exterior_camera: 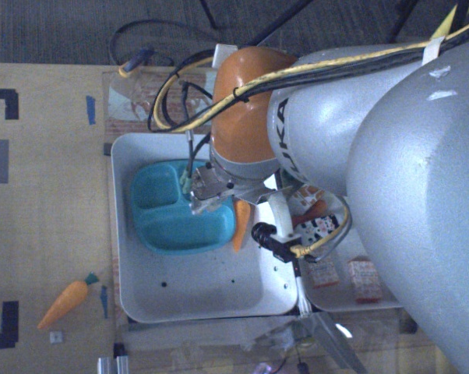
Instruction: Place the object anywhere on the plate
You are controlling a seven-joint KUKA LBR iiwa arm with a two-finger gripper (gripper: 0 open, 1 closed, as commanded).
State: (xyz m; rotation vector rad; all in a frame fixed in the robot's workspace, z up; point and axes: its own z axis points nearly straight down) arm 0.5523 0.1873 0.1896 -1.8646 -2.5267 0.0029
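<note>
A large grey robot arm is reaching in from the right and leaning over the left of two shallow white bins [141, 287] on a light wooden desk [47, 209]. Its pincer [199, 197] is hanging over the right edge of a teal divided plate [160, 209] that is lying in that bin. Whether the pincer is gripping anything cannot be told, because the wrist is blocking the view from above.

A slim orange object [240, 224], possibly a carrot, is showing just beside the plate's right rim, under the wrist. Its long axis is running up and down the picture, roughly parallel to that rim. It is lying to the right of the pincer, on the arm's side, and seems to be off the plate, though whether it is touching the bin floor or being held is unclear.

A second carrot [63, 302] is lying on the desk outside the bin, well apart at lower left.
</note>
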